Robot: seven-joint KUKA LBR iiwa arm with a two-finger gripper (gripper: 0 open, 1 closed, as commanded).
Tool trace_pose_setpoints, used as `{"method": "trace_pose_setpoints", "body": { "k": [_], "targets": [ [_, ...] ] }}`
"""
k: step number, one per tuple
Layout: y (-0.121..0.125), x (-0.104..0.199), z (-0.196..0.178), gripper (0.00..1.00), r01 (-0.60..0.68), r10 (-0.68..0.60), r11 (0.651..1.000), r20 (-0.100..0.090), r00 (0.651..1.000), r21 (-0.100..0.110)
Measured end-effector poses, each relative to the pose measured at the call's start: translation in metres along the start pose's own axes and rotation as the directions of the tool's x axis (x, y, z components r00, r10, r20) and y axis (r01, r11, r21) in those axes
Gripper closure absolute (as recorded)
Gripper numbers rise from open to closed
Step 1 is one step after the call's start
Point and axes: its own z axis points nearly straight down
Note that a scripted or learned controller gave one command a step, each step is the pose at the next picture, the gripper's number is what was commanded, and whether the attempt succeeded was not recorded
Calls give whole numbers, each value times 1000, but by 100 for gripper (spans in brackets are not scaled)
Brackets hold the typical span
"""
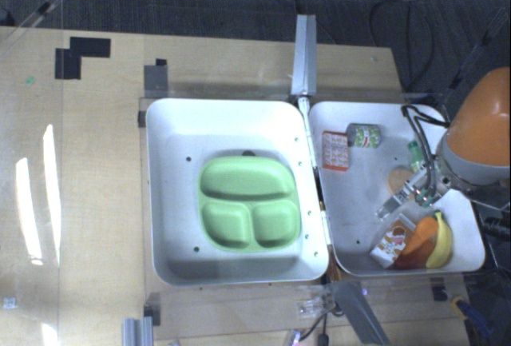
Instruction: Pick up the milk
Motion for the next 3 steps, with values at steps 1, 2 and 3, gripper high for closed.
{"method": "trace_pose_setpoints", "body": {
  "k": [1, 2, 3],
  "targets": [
    [-5, 21, 69, 0, 273, -273, 962, 6, 962, -4],
    [-1, 19, 57, 100, 271, -271, 963, 13, 963, -10],
    [27, 48, -69, 100, -176, 176, 984, 0, 984, -1]
  ]
}}
